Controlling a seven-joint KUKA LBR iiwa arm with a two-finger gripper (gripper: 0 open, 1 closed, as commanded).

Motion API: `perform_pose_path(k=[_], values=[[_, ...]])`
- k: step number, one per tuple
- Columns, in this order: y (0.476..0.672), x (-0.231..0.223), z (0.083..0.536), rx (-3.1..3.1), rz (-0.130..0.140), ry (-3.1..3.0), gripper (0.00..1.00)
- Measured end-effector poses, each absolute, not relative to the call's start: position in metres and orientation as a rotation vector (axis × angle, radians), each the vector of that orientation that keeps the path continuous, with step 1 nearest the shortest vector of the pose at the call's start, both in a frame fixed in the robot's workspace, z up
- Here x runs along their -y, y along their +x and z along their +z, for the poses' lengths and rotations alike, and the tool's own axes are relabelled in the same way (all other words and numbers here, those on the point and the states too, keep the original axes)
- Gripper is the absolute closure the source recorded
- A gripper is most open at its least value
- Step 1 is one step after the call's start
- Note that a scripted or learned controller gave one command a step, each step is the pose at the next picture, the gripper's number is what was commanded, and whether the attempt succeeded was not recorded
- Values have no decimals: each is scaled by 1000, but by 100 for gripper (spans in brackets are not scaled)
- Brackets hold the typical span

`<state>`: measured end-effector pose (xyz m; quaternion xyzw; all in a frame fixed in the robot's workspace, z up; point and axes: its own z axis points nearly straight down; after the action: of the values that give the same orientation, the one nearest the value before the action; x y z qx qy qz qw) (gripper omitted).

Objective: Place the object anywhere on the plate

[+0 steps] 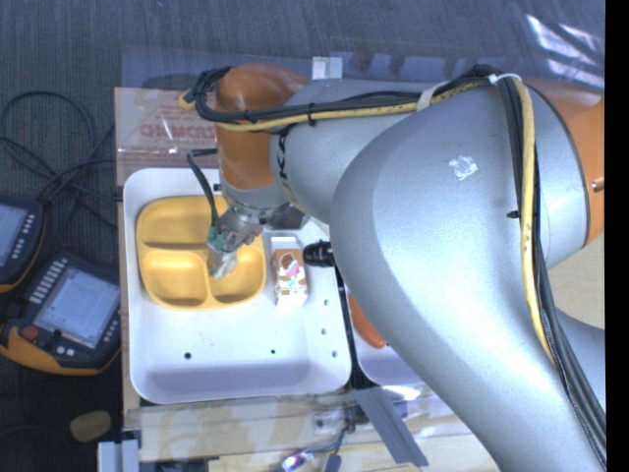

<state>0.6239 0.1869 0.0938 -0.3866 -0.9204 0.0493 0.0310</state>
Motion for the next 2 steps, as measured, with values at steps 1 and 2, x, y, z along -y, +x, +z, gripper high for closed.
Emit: perform_pose_path(k=[1,2], values=[[613,-186,95,2859,120,-1203,100],[611,-205,294,2851,3,-1326,100]])
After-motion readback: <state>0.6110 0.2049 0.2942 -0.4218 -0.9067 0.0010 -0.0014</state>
